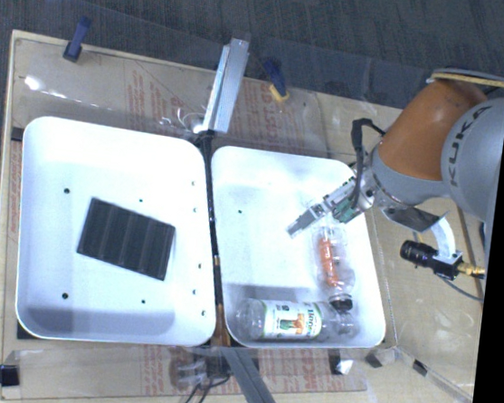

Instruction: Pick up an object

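My gripper (pixel 307 221) hangs over the right bin (pixel 265 170), reaching in from the right with its fingers open and nothing between them. Just below and right of it lies a small clear bottle with orange contents (pixel 331 261), lengthwise along the bin's right side. A larger clear bottle with an orange and green label (pixel 290 321) lies on its side along the bin's front wall. In the left bin (pixel 48 153) a flat black ribbed rectangle (pixel 127 238) rests near the middle.
A metal bar (pixel 226 83) stands at the back between the two bins. Blue clamps (pixel 76 38) hold the clear sheet at the bench's back edge. The arm's orange band and grey wrist (pixel 431 154) fill the space to the right of the right bin.
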`<action>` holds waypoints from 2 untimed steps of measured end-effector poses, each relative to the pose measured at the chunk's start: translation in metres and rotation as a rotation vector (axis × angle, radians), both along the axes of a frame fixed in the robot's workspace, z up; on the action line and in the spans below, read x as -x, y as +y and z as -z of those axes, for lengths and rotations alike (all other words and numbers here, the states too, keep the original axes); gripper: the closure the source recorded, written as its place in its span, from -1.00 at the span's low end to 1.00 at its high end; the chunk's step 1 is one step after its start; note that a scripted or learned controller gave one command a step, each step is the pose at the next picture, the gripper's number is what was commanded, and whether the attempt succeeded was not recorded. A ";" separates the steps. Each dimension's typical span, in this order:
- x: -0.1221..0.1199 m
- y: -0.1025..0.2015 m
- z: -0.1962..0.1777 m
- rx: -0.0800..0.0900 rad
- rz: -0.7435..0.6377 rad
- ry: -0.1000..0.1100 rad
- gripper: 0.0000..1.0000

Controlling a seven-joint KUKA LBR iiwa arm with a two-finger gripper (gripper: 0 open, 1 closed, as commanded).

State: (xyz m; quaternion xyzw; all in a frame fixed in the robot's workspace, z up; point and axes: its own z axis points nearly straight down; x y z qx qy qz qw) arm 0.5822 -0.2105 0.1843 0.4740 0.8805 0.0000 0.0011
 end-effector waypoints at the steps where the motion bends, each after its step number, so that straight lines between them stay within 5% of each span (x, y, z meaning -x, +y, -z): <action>1: -0.030 0.001 -0.027 0.000 -0.155 0.000 -1.00; 2: 0.024 0.001 0.045 -0.002 -0.211 0.004 -1.00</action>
